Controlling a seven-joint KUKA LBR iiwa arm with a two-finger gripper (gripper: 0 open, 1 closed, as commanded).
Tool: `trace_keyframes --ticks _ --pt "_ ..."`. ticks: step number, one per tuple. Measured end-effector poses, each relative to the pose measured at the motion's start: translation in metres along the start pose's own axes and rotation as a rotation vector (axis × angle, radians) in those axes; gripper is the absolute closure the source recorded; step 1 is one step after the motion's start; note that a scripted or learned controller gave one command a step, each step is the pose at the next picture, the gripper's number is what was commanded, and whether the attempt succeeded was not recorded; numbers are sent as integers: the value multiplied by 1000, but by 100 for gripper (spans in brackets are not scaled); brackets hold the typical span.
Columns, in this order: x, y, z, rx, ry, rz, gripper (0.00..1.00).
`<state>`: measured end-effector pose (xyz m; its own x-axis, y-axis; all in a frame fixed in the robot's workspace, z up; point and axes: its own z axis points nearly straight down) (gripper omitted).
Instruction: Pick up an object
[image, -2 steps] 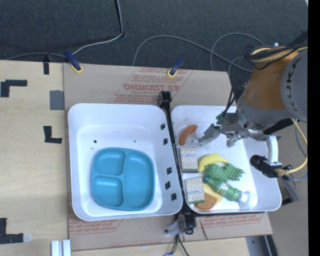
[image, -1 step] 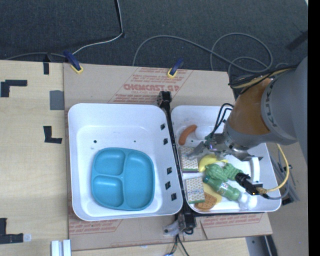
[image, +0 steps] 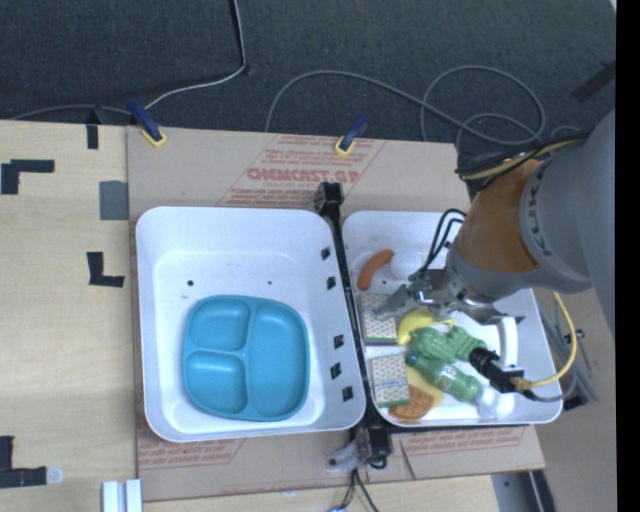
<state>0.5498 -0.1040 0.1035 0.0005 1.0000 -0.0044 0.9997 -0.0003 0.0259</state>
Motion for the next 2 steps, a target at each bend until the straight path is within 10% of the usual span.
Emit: trace_keyframes --ticks 1,2 --pt "-6 -12 4 -19 0 -2 0" --pt "-12 78 15 9 2 -1 0"
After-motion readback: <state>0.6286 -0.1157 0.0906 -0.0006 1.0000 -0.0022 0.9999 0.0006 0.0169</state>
